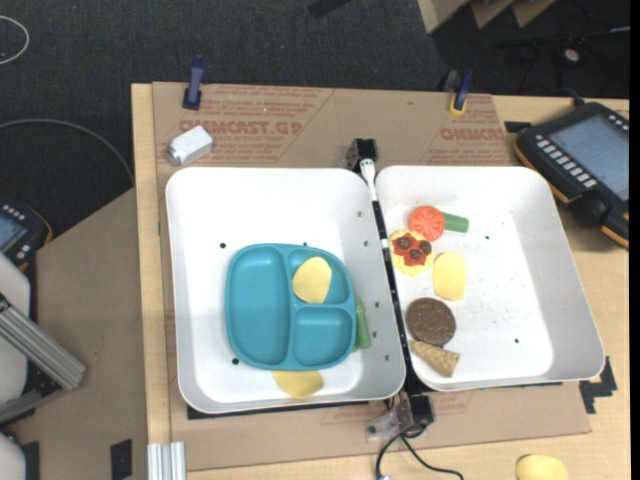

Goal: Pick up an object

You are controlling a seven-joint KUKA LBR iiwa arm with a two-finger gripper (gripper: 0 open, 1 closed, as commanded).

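Bins sat side by side on the counter [300, 118] when I checked the feed. Left bin [200, 218] held a teal divided tray [262, 308] with a yellow piece [312, 280] in its upper right compartment; another yellow piece [298, 381] lay just below the tray, and a green sliver [362, 326] sat along the tray's right edge. Right bin [520, 258] had everything near its left wall: red tomato [427, 221] touching a green piece [456, 223], a small yellow item with dark red spots [411, 249], a yellow lemon-like piece [449, 274], a brown round disc [430, 320], a tan wedge [436, 357] just below it. Gripper state I could not tell. A black pendant [585, 158] lay to the right.
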